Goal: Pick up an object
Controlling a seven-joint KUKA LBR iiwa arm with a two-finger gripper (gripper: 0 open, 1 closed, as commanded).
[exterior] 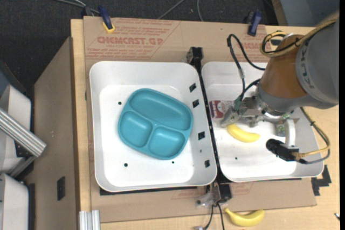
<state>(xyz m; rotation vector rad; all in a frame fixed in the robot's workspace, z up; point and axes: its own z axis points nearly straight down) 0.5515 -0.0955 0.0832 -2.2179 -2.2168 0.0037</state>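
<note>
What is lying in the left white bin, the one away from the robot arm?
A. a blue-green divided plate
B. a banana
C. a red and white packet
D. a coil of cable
A: the blue-green divided plate with three compartments lies in the left bin, while the banana lies in the right bin under the arm.
</note>
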